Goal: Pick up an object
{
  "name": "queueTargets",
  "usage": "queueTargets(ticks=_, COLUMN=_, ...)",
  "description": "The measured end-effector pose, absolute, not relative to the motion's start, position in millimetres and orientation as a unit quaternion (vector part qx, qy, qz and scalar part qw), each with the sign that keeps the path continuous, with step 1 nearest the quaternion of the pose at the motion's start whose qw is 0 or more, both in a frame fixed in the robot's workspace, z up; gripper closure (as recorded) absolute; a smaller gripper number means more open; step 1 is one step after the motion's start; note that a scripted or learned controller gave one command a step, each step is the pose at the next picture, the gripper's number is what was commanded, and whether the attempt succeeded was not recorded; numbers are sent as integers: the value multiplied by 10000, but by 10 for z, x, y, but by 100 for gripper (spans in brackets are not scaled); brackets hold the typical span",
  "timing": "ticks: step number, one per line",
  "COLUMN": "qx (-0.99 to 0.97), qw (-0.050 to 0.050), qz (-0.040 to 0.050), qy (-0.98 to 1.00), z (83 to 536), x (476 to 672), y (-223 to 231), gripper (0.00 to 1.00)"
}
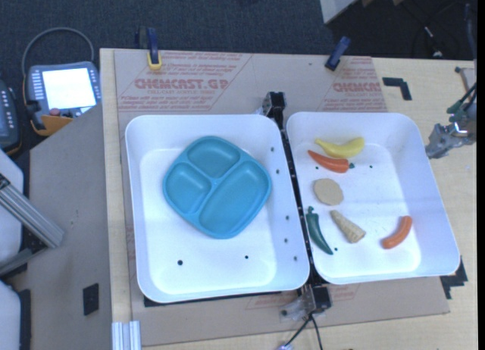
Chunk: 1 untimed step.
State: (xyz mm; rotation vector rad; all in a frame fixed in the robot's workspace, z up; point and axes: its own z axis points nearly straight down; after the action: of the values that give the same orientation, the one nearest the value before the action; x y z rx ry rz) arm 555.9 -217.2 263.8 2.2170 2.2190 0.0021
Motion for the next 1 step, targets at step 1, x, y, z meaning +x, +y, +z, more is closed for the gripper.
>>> queueTargets(ticks=1, qx=7050, qw=-16, qz=8, qy=7092, z=2631, x=5522, y=-1544, gripper=100)
